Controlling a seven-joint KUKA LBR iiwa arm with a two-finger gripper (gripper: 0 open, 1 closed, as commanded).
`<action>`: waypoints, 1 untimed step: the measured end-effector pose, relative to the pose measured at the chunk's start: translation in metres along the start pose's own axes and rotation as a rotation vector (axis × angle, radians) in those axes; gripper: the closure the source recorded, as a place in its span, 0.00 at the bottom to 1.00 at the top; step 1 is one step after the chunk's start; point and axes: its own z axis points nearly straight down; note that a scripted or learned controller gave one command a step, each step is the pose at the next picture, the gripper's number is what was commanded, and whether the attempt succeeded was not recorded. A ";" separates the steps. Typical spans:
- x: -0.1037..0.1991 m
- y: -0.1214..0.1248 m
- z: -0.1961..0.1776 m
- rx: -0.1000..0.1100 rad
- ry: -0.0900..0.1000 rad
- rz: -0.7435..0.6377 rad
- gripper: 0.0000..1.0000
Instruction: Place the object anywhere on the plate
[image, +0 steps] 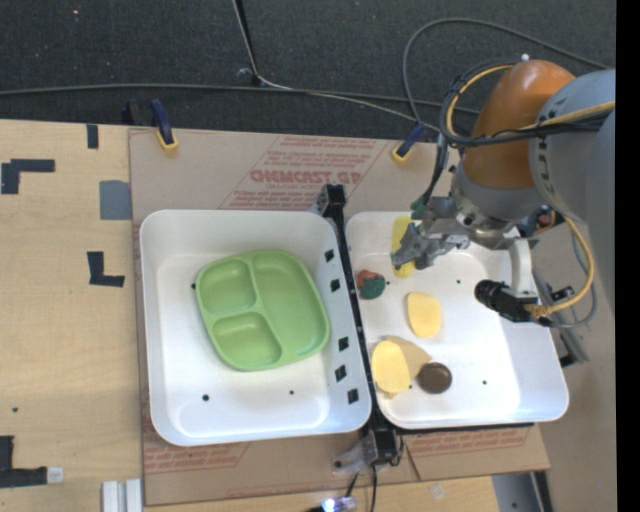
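A green plate (262, 309) with three compartments lies in the left white bin (165, 300). The right bin (520, 380) holds several small food-like objects. A yellow piece (400, 234) sits at the bin's far left corner, partly hidden under my gripper (416, 254). Close to the divider lies a small green and red object (371, 285), a little left of and below the gripper. A yellow oval piece (424, 314) rests mid-bin. At the near side are a yellow-tan piece (390, 366) and a round brown one (434, 378).
A black divider (342, 300) with clips runs between the two bins. The arm's orange band (520, 100) and cables hang over the right bin's far side. A black fitting (500, 298) sticks out over the bin's right part.
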 end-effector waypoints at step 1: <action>0.057 0.007 0.008 0.000 0.000 -0.001 1.00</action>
